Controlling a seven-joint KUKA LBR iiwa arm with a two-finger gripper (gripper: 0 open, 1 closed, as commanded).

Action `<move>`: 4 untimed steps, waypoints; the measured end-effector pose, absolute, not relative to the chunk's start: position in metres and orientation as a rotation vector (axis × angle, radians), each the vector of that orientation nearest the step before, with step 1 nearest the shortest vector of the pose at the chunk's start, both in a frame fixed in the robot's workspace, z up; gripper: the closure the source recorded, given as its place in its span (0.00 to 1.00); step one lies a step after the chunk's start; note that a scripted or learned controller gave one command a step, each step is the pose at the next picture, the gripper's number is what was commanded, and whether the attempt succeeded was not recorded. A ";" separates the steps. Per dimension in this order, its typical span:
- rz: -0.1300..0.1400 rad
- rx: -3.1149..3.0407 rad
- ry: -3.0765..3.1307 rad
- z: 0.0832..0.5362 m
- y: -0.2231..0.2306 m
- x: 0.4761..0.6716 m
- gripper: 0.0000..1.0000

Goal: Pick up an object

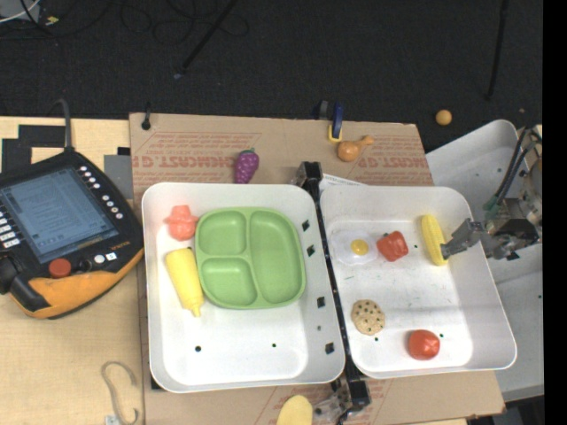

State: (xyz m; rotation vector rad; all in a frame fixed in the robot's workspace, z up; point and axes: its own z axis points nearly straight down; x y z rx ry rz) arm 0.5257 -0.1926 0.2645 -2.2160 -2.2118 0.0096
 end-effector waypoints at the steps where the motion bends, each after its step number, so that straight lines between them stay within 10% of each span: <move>1: 0.001 -2.221 -2.221 0.270 -0.193 0.528 0.00; 4: 0.004 -2.214 -2.219 0.113 -0.195 0.517 0.00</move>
